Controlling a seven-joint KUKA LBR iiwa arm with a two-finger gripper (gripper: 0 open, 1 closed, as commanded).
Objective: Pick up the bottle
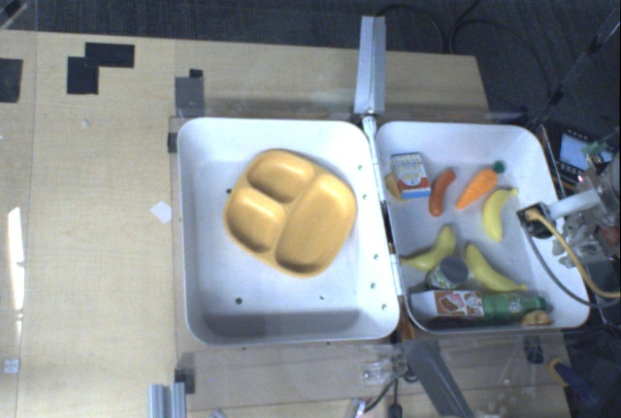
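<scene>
Green bottle (490,307) is lying on its side along the near edge of the right bin (543,154), beside a banana (491,273). Gripper (580,230) sits over that bin's right edge, honestly can't tell if it's open or closed.

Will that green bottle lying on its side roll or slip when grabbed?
Lying on its side, the green labelled bottle likely rolls if nudged. Close against the white bin's front wall, it may leave little finger room.

The table (97,212) is pale matt wood. The left bin (209,164) and right bin (524,154) look smooth white plastic. The yellow dish (291,212) is glossy plastic. At the right bin's 6 o'clock, the green bottle (490,306) shines, paper-labelled.
</scene>
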